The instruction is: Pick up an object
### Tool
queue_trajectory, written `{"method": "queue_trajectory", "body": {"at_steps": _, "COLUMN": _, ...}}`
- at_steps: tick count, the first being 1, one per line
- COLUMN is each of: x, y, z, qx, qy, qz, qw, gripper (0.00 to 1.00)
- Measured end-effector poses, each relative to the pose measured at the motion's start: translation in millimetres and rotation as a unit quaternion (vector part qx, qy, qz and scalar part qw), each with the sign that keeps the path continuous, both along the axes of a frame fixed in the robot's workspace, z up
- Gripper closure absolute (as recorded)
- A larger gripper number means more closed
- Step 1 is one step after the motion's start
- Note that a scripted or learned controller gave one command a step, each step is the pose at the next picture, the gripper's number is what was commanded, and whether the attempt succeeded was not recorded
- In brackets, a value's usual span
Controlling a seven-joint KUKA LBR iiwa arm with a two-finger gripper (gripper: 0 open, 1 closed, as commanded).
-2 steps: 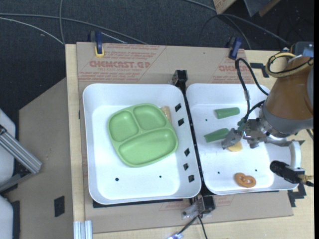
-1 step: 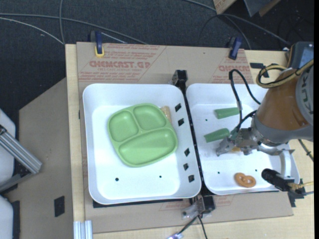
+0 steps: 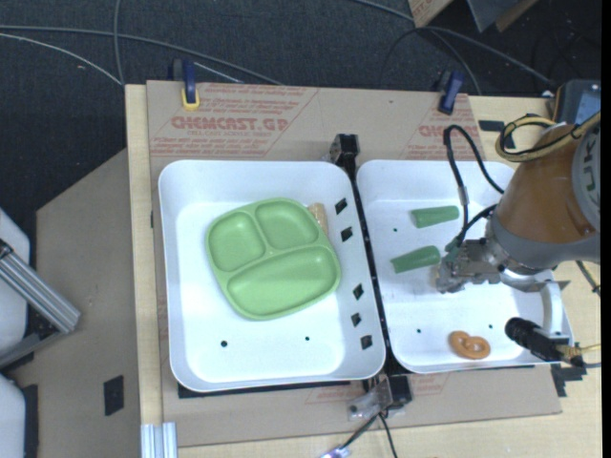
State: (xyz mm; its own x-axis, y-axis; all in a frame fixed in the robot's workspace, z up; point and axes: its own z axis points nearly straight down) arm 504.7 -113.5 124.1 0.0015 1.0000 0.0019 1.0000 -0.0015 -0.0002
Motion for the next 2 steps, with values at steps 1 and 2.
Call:
{"method": "queue_trajectory", "body": {"at_steps": 1, "x": 1.0, "y": 5.8, "z": 44.6, "qx": -0.0011, "qy": -0.002, "qz": 0.001, "qw": 1.0000, "gripper": 1.00}}
{"method": "queue_trajectory", "body": {"at_steps": 2, "x": 3.9, "y": 0.0, "z": 107.6, "qx": -0.0018, "qy": -0.004, "qz": 0.001, "qw": 1.0000, "gripper": 1.00}}
